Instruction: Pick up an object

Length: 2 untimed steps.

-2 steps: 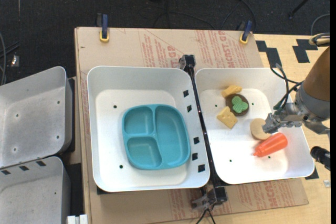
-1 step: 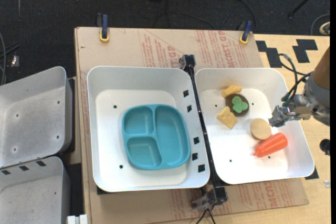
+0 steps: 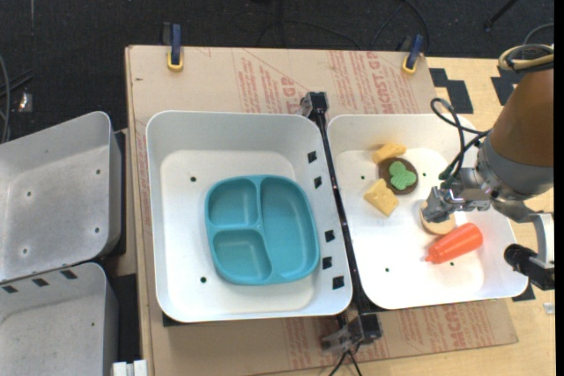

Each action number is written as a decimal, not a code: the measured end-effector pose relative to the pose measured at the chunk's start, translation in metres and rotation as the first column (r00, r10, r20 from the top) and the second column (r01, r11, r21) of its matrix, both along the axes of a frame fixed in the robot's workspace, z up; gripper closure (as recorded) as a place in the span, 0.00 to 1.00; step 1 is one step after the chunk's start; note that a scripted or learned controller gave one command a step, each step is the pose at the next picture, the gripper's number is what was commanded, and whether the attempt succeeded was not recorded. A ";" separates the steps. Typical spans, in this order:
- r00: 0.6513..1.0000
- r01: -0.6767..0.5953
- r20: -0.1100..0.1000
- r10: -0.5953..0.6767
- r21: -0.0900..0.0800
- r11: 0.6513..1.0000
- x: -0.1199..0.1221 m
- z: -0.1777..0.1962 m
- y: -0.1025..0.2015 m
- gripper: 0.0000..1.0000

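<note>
In the right bin (image 3: 388, 282) lie an orange carrot-shaped toy (image 3: 455, 244), a pale round piece (image 3: 434, 225), a yellow wedge (image 3: 382, 197), a green toy (image 3: 404, 176) and a yellow-orange piece (image 3: 389, 153) behind it. My gripper (image 3: 438, 209) hangs low over the right side of this bin, directly above the pale round piece and just left of the carrot toy's top end. The gripper's body hides most of the pale piece.
The left bin (image 3: 176, 145) holds a teal divided tray (image 3: 262, 229). A black divider strip (image 3: 330, 189) runs between the bins. Grey lids (image 3: 53, 189) lie off the bench to the left. Clamps (image 3: 175, 48) sit at the board's far edge.
</note>
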<state>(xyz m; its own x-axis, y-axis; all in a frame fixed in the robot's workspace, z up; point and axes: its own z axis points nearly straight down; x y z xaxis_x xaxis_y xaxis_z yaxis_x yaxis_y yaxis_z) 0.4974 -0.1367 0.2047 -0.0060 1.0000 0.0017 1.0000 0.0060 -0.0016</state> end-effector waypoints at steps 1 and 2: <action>1.000 -0.002 0.002 0.002 0.000 1.000 0.004 0.007 0.061 1.00; 1.000 -0.003 0.001 0.003 0.000 1.000 -0.003 0.015 0.124 1.00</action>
